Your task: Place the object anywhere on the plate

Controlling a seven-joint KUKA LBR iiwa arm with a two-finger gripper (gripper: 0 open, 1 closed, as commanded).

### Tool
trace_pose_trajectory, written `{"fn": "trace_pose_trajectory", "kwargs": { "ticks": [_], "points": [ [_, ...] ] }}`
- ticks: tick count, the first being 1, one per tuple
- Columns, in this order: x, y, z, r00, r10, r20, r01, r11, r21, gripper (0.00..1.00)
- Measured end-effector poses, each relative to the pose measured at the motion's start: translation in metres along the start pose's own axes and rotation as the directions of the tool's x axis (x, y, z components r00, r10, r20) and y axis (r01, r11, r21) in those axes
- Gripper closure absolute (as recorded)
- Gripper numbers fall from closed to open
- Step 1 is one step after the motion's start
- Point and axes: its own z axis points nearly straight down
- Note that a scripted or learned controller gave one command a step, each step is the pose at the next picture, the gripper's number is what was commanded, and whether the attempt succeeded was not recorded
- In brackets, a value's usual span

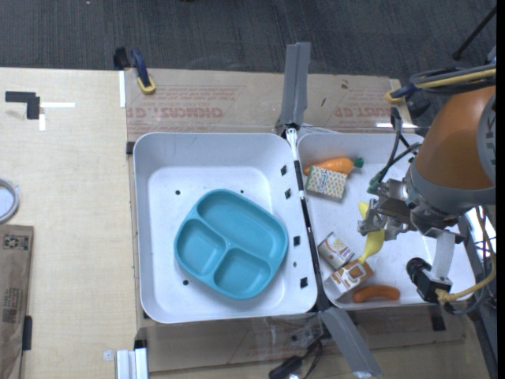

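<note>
The banana (pixel 371 243) lies in the right bin (pixel 347 143), well to the right of the blue plate (pixel 230 244), which sits in the left bin (pixel 158 212). Its long axis runs at a slant: one end points up toward the gripper (pixel 381 221), the other down toward the small brown carton (pixel 349 275) just right of the plate's bin wall. The gripper hangs over the banana's upper end; whether it is spread or pinching the fruit I cannot tell. To do this step well, I judge it should close across the banana's narrow width near its middle, lift clear of the wall, then carry left to the plate.
</note>
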Motion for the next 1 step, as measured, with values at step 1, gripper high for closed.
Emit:
{"fn": "trace_pose_trajectory", "kwargs": {
  "ticks": [1],
  "points": [
    [0.071,0.0462,0.0219,0.999,-0.05,0.0,0.05,0.999,0.001,1.0]
  ]
}}
